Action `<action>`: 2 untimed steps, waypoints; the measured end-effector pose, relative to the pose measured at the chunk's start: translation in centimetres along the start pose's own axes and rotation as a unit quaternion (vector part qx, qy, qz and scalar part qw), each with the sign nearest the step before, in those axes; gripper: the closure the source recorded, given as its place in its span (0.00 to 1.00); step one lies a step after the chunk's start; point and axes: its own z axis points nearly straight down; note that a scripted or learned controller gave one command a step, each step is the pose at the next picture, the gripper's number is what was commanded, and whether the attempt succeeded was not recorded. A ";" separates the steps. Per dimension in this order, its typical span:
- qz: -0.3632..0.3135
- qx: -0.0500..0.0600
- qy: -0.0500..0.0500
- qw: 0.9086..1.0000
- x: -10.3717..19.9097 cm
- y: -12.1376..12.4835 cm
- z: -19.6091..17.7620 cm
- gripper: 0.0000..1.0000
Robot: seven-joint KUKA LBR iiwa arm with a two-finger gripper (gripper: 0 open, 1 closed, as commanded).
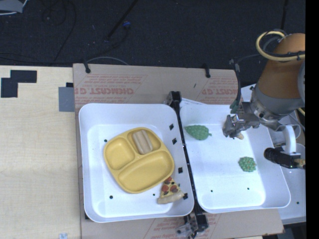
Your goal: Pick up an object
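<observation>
The gripper [234, 128] hangs over the right bin [224, 195], between two green toy vegetables [197, 132] [246, 164], probably to choose one. Nothing sits between its fingers; how wide they stand, I cannot tell.

A robotics lab, shown by two white bins [94, 133] set on cardboard [149, 86], a wooden bench [35, 158], cables [75, 14] strewn on dark floor, toy food used

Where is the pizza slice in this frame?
The pizza slice lies in the left bin, near its lower right corner, just below the yellow divided plate.
</observation>
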 end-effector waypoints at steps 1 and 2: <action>0.001 0.001 0.000 1.000 4.7 0.6 0.8 1.00; 0.000 0.001 0.000 1.000 10.5 -0.1 0.3 1.00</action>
